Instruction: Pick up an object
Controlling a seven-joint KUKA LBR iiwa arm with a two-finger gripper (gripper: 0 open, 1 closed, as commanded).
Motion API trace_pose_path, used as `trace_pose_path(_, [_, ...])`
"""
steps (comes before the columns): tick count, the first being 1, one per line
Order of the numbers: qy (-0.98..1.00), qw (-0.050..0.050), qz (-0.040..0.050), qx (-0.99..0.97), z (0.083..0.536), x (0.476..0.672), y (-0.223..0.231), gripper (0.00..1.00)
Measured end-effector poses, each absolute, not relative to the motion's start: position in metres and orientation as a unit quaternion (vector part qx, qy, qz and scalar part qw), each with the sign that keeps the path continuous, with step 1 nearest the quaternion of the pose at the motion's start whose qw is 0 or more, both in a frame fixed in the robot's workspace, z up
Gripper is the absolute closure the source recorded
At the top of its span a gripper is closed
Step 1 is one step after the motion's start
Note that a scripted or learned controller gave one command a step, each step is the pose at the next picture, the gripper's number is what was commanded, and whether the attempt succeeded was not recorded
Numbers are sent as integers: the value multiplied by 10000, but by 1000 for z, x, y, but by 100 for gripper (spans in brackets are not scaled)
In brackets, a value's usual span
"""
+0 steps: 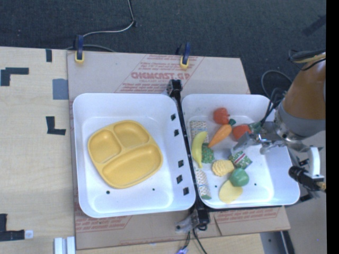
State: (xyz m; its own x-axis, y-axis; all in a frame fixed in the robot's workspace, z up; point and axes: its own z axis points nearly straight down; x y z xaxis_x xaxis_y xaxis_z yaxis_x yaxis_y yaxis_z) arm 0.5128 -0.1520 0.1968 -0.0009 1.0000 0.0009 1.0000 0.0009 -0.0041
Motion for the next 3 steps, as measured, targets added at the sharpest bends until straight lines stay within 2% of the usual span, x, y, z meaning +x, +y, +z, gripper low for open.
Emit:
trace_pose_path(1, [-7071, 16, 8, -7072, 108, 517, -133, 0])
trace_pose_path(2, [-7079, -13, -14, -7063, 86, 568, -126, 0])
trace_pose_path(3, [-7074, -14, 7, -7068, 85, 611, -118, 0])
